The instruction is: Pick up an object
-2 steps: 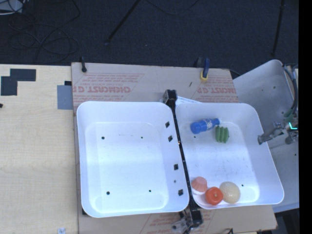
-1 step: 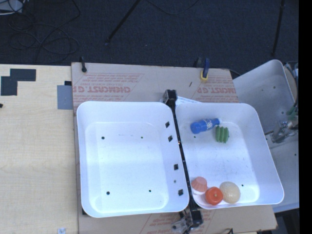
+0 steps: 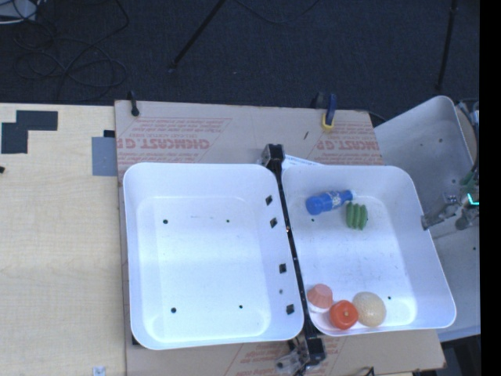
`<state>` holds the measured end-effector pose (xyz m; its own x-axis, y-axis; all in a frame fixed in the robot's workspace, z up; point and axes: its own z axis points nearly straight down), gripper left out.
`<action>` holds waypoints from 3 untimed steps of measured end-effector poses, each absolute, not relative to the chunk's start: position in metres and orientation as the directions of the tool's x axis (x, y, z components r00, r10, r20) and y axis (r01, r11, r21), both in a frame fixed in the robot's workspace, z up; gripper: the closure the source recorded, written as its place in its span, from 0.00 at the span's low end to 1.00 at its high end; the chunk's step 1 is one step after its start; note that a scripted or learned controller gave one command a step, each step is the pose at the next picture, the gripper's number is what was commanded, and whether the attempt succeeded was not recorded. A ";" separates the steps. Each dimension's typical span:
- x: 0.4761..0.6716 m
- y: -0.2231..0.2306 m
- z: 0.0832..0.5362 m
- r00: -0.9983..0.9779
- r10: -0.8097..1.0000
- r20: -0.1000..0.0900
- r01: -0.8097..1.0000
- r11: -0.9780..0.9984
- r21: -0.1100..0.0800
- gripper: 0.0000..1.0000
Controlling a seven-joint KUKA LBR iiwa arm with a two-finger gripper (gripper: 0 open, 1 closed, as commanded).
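right bin (image 3: 407,210): blue bottle (image 3: 328,201) beside green item (image 3: 357,215); three round items clustered at near wall; gripper state: cannot tell

Bench (image 3: 55,249) — cardboard sheet (image 3: 235,135), two bins (image 3: 141,186)

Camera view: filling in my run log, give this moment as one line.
right bin: blue bottle, green object, orange-red ball, pale ball, pink piece | nothing picked yet

Even bright light; slight softness
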<state>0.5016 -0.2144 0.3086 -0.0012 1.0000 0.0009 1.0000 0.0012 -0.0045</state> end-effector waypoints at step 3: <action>0.502 -0.214 0.327 -0.009 1.000 0.002 1.000 0.009 -0.006 1.00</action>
